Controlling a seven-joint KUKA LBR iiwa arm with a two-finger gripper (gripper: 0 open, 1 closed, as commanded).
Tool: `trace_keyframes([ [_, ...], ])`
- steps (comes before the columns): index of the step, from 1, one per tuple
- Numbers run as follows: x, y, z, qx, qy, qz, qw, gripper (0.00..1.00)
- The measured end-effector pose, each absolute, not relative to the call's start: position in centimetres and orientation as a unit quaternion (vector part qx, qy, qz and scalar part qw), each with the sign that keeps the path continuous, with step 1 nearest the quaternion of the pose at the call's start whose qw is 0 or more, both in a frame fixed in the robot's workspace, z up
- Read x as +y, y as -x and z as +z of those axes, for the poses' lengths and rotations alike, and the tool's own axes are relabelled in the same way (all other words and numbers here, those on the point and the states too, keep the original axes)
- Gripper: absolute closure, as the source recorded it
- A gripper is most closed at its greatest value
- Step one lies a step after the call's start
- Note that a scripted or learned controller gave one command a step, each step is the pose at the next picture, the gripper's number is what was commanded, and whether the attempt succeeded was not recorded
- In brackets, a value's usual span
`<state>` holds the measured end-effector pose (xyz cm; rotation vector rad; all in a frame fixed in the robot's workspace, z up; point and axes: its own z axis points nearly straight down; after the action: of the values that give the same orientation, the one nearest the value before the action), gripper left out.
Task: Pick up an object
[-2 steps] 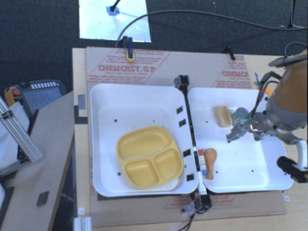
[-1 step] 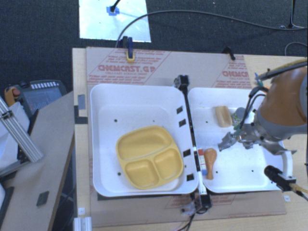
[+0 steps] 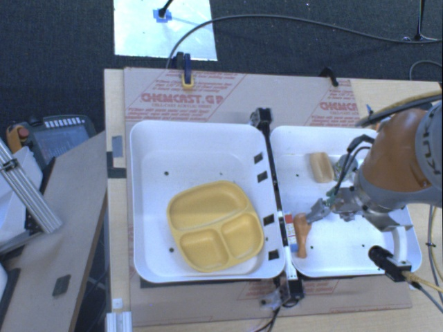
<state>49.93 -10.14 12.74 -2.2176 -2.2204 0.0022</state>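
Your grey arm with its orange band (image 3: 405,151) reaches into the right white plastic bin (image 3: 346,258), wrist bent down. Its claw (image 3: 320,211) hangs just above the slim orange carrot-shaped object (image 3: 301,235) lying near that bin's left wall; you cannot tell whether it is apart or together. A tan bread-like block (image 3: 320,166) lies farther back in that bin. The left bin (image 3: 159,185) holds a yellow three-compartment tray (image 3: 214,223) on the tan tabletop (image 3: 114,102).
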Motion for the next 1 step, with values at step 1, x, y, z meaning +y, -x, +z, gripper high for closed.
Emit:
trace_keyframes([
  [1,-10.21,-50.1,14.02,-0.708,0.707,-0.0007,-0.001,1.0],
])
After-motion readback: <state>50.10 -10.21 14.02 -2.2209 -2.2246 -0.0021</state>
